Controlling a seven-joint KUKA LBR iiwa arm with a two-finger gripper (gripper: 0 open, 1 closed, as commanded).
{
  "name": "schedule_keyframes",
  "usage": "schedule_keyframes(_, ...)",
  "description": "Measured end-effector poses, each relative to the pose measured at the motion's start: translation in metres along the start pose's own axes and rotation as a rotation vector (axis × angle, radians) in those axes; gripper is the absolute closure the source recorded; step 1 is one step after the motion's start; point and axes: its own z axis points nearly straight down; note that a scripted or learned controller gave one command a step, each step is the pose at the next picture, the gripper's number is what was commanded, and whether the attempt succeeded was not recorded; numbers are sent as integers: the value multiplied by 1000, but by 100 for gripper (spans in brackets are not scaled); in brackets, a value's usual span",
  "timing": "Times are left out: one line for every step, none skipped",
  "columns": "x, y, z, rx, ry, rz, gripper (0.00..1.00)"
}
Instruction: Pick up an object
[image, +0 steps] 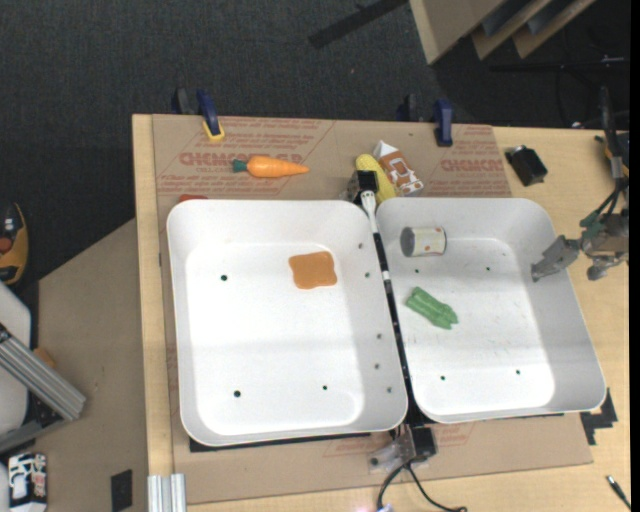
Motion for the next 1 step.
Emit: schedule_keyframes(0,1,-11,-4,-2,-1,100)
